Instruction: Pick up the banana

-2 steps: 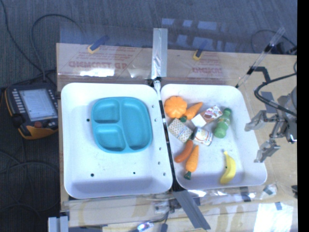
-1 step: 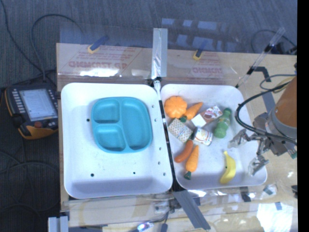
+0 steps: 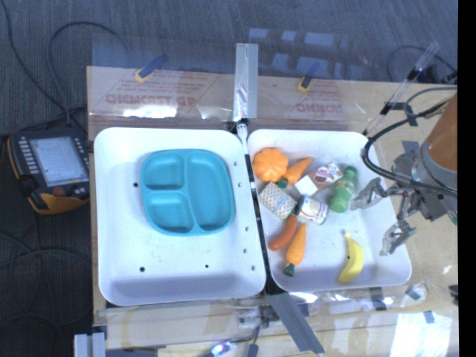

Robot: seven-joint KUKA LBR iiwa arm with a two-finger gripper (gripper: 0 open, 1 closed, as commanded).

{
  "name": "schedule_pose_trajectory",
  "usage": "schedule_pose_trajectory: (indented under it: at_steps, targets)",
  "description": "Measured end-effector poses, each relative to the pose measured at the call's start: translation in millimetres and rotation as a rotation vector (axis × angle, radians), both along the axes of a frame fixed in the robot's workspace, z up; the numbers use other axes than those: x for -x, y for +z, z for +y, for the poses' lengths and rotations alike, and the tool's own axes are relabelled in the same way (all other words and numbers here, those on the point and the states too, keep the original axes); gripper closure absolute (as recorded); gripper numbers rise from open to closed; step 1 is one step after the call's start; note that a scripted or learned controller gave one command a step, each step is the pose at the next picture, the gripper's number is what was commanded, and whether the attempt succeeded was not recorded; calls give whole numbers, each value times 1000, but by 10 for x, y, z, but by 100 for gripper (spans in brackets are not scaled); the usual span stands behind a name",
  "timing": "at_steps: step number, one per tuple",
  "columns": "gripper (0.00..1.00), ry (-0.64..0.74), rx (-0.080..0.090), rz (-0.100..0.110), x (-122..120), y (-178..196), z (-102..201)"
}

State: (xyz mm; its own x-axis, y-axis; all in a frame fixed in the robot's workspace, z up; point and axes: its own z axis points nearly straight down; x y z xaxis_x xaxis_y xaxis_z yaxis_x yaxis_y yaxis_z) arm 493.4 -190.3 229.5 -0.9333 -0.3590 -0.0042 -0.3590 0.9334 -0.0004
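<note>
Just left of tool (image 3: 382, 218) — banana (image 3: 352, 260)

We are seeing a pale wooden bench (image 3: 186, 88) carrying two shallow white bins side by side: the left bin (image 3: 111, 274) and the right bin (image 3: 387, 274), their inner walls touching. Clear plastic sheeting (image 3: 171, 95) is lying taped across the bench's far side.

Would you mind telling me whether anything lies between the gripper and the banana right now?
Nothing visible does. The gripper hangs open over the right bin's right edge, and the banana lies just below and to its left on bare bin floor, apart from the carrots.
</note>
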Motion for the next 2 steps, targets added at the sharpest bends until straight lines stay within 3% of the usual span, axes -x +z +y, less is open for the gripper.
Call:
schedule_pose_trajectory:
  at_steps: [1, 2]
  targets:
    - [0, -227, -3, 4, -61, -427, 57]
    - [0, 77, 0, 3, 48, -494, -326]
